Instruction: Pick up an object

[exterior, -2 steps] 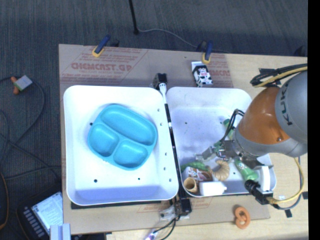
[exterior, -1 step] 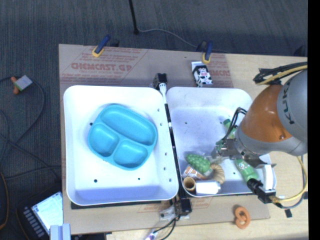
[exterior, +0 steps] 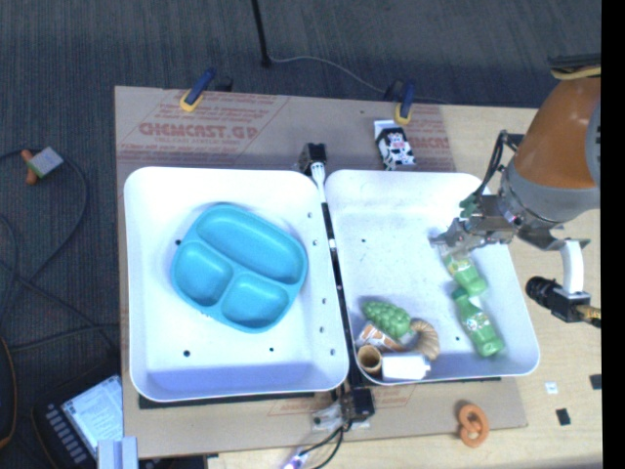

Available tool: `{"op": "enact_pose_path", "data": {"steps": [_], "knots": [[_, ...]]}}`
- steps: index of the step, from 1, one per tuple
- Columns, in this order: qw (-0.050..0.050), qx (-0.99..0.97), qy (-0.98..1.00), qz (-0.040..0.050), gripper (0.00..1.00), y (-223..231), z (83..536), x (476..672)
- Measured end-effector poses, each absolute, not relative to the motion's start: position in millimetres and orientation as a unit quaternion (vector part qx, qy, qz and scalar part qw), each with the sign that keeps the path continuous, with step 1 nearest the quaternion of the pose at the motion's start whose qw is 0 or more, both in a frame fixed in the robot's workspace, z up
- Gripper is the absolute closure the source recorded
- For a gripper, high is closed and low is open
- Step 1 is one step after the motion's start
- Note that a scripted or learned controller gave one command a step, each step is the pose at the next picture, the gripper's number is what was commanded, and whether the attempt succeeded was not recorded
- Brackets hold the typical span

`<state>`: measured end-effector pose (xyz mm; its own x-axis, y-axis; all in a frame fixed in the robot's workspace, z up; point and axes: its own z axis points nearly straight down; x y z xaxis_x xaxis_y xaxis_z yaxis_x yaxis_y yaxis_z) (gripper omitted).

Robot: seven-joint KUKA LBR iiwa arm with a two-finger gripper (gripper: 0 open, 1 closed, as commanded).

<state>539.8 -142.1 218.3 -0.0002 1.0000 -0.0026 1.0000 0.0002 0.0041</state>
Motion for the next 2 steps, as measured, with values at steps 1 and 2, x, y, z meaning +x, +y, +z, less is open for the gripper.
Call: {"op": "enact_pose_path", "data": {"steps": [1, 2], "knots": [[0.0, 0.707, 0.707, -0.0006, 0.0, -141.9, 216.8, 538.7], [0.003, 0.707, 0.707, 0.002, 0.0, -124.9, 87.7, 561.0]]}}
